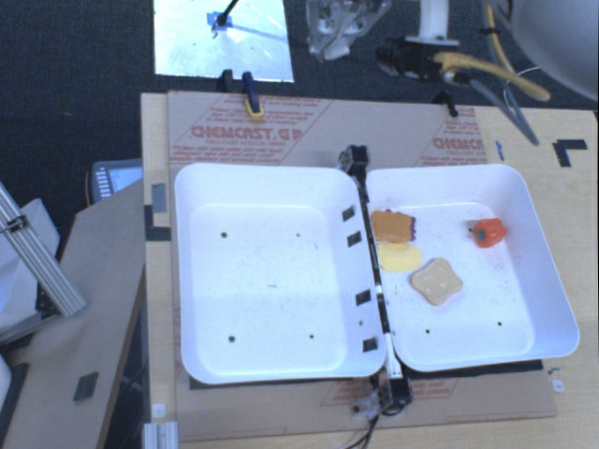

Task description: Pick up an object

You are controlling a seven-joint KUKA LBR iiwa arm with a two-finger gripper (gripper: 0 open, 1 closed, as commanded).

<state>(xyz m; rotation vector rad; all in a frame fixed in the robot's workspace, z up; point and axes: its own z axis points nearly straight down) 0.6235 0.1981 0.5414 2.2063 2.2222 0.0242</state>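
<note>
Several toy food pieces lie in the right bin. An orange-brown slice with a purple edge sits near the bin's left wall. Just below it, touching it, is a flat yellow piece. A beige bread slice lies to the lower right of the yellow piece. A small red-orange vegetable rests apart on the right side. My gripper hangs high at the top of the view, beyond the bench's far edge and well away from both bins, with nothing seen in it.
The left bin adjoins the right one along a clipped middle seam. A shiny metal sheet lies on the floor at the top left. A yellow clamp grips the cardboard at the far edge. Yellow cables hang off the arm.
</note>
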